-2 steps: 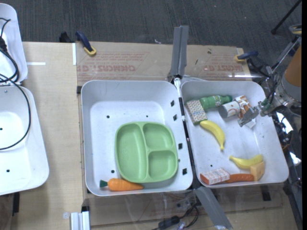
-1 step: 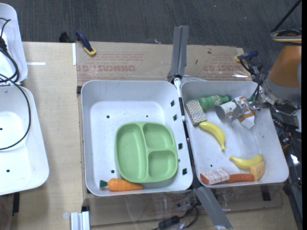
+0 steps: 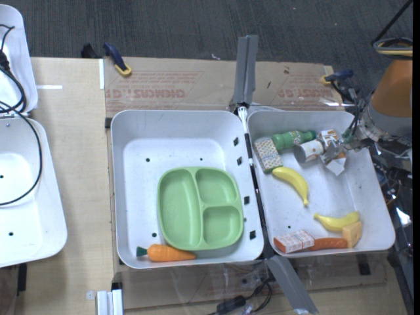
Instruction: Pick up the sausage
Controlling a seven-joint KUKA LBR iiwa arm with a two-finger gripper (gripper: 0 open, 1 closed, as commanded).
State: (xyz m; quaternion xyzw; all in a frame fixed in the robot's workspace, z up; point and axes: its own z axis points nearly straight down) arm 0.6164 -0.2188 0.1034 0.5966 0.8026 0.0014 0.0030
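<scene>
The sausage point(image 3: 329, 243) is a thin orange-red stick lying flat along the front wall of the right bin point(image 3: 367, 195). It lies between a small red-and-white box point(image 3: 293, 241) and a yellow cheese wedge point(image 3: 355, 234). My gripper point(image 3: 339, 151) reaches in from the right at the back of the right bin, low over a grey can point(image 3: 308, 151) and a small white carton point(image 3: 336, 165). It is far behind the sausage, with nothing seen held.
The right bin also holds a green bottle point(image 3: 293, 139), a checkered box point(image 3: 267, 153) and two bananas point(image 3: 293, 182) point(image 3: 337, 221). In the left bin point(image 3: 131, 176) sit a green divided plate point(image 3: 199, 208) and a carrot point(image 3: 168, 253). The arm's orange band point(image 3: 398, 87) rises at the right.
</scene>
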